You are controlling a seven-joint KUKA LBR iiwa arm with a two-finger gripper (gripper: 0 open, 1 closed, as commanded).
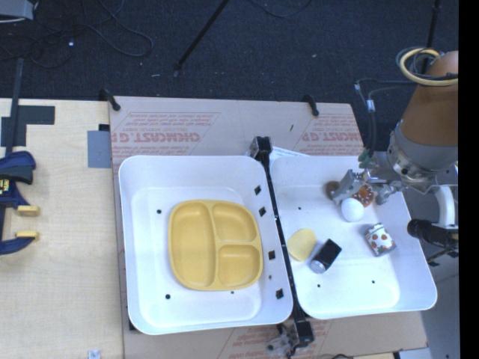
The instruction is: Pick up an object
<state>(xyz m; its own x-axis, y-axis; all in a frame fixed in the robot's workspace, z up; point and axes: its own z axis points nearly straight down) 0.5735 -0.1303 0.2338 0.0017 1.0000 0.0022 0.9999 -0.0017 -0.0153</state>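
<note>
The right bin [374, 294] holds a white ball [352, 210], a small orange-brown piece [365, 196], a pale yellow round piece [302, 244], a small black block [325, 256] and a white piece with red spots [380, 239]. My gripper [364, 191] hangs over the bin's far right part, its two grey fingers spread apart. The orange-brown piece lies in the gap between them and the white ball sits just below the left finger [343, 188]. Nothing looks clamped. A yellow divided plate [215, 244] lies in the left bin [142, 200].
The two bins meet at a ridge with black clips [271, 223]. They rest on cardboard [187, 129] over a wooden bench [60, 275]. A blue clamp [13, 200] sits at the left edge. The arm's body [430, 118] stands over the right bin's far right corner.
</note>
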